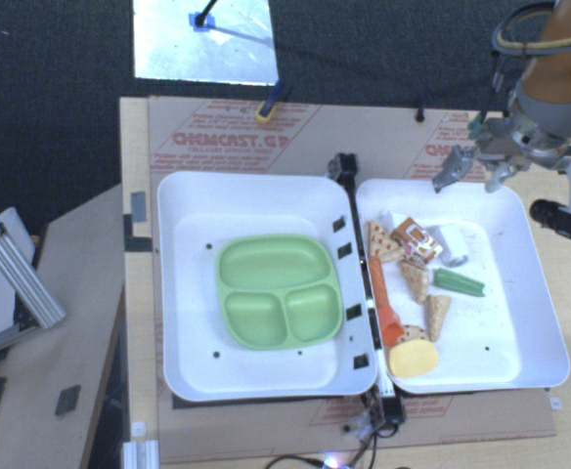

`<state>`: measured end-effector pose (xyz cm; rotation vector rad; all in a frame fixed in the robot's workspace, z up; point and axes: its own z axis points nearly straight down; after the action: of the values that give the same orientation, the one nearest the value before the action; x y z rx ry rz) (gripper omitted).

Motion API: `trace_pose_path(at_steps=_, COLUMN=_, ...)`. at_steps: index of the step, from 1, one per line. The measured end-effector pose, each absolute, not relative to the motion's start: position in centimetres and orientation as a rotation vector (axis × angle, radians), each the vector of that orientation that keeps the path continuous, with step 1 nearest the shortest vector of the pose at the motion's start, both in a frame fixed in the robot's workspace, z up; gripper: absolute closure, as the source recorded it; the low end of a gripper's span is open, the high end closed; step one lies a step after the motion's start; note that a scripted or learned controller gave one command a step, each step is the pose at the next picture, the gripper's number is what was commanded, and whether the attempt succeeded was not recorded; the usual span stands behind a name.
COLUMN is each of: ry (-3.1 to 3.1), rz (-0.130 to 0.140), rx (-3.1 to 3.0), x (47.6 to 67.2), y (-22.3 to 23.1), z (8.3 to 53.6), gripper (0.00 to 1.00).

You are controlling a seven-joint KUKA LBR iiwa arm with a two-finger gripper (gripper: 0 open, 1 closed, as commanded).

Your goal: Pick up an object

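My gripper (476,173) hangs over the far edge of the right bin (520,291), its two fingers spread apart with nothing between them. Below it in that bin lie several toy foods: a pizza slice (380,242), an orange-and-white box (416,241), a white cylinder (456,243), a green stick (459,282), two cones (416,281) (436,315), a carrot (382,304) and a yellow piece (413,360). They cluster along the bin's left half.
The left bin (183,262) holds a green divided plate (278,290). A black divider (356,262) runs between the bins. A shiny sheet (203,27) lies on the dark floor beyond the bench, and an aluminium frame (12,262) stands at the left.
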<state>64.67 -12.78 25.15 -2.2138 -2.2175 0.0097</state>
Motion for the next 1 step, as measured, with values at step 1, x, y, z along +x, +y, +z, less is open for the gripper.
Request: trace_pose_path(at_steps=1, ry=-2.226, rz=-0.002, rx=-2.218, x=64.87, y=-12.76, z=25.90, gripper=0.00)
